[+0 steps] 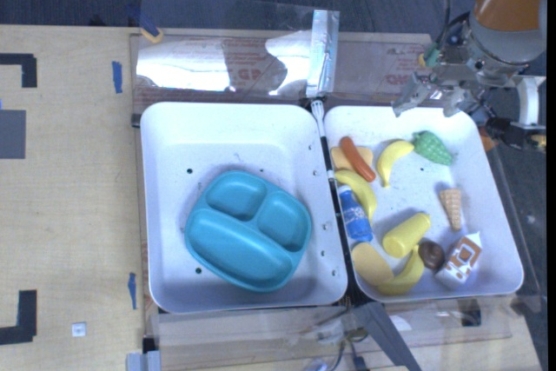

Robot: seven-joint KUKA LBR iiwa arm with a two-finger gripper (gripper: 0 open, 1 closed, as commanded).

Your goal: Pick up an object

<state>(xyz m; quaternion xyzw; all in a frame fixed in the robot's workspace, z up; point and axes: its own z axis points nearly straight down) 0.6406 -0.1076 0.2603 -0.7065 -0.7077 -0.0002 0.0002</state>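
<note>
Camera view: pincer (432,96) above right bin's (499,187) far rim.

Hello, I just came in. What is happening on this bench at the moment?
A robot arm reaches in from the right, and its gripper hangs over the far edge of the right bin, holding nothing. That bin holds toy food: a green leafy piece, bananas, a carrot, a cone. The left bin holds a blue divided plate. Nothing is picked up yet.
</note>
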